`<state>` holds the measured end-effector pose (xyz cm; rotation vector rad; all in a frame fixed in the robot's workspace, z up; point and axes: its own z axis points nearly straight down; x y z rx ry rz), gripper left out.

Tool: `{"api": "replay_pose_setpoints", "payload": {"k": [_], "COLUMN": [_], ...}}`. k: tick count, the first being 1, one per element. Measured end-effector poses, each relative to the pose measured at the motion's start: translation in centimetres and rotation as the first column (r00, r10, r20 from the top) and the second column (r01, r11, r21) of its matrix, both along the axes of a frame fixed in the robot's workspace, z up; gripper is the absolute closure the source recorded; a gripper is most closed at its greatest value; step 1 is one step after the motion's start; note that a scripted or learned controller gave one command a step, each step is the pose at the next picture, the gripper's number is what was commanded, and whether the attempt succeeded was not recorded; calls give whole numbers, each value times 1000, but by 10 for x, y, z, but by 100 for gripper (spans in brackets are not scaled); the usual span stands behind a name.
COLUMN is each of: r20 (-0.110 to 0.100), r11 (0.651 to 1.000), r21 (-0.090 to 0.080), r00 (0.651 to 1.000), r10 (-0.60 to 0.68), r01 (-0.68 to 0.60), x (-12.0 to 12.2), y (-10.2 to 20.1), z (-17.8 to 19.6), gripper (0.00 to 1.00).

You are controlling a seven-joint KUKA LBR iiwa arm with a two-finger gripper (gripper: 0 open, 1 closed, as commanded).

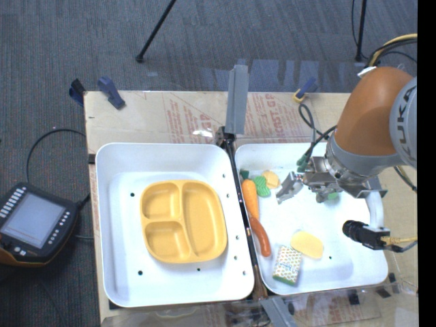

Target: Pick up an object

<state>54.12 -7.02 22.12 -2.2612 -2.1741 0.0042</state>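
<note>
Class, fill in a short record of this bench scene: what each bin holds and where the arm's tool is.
left bin: yellow divided plate
right bin: toy carrot, sausage, yellow slice, patterned packet
tool: over the right bin's upper part
tool contents: nothing seen held

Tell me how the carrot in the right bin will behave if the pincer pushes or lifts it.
The carrot is long, round and tapered, so a sideways push would likely roll it. It looks like smooth toy plastic: probably stiff, light and a bit slippery. It lies along the right bin's left wall, end to end with the sausage, leaving little finger room.
</note>
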Motion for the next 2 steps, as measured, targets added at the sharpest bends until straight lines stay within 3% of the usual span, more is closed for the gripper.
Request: {"api": "replay_pose_setpoints", "payload": {"k": [1, 2], "r20": [-10, 4], "r11": [1000, 1000], "r21": [1, -3], "r00": [1000, 1000], "r10": [-7, 29], "r01": [7, -29], "x": [-16, -61], "y": [-10, -46], "z": [-112, -133], "gripper": [0, 0]}}
